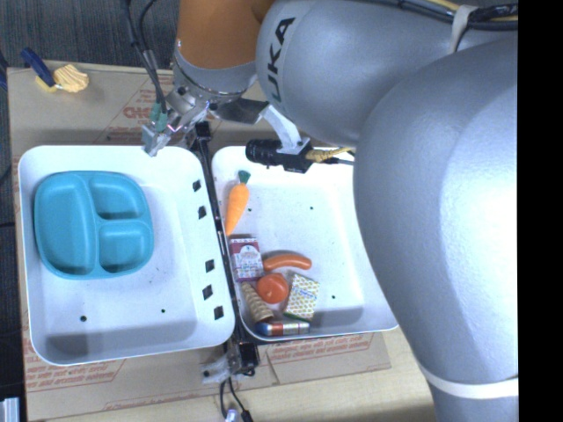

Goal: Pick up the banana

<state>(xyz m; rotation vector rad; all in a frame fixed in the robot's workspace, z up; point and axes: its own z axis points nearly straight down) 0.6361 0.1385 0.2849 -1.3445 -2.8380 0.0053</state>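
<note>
Bins (53, 345): 2. Blue divided tray (92, 222): 1. Carrot (237, 205): 1. Sausage (287, 260): 1. Tomato (274, 287): 1. Small packets (245, 258): 2.

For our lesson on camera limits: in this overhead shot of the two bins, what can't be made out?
- Right bin: its right side and far corner are hidden under the arm in the camera view.
- End effector: blurred among cables, so its state is unreadable.
- Yellow object on the bench beyond the left bin: too small to identify.
- Packet label: too small to read.
</note>
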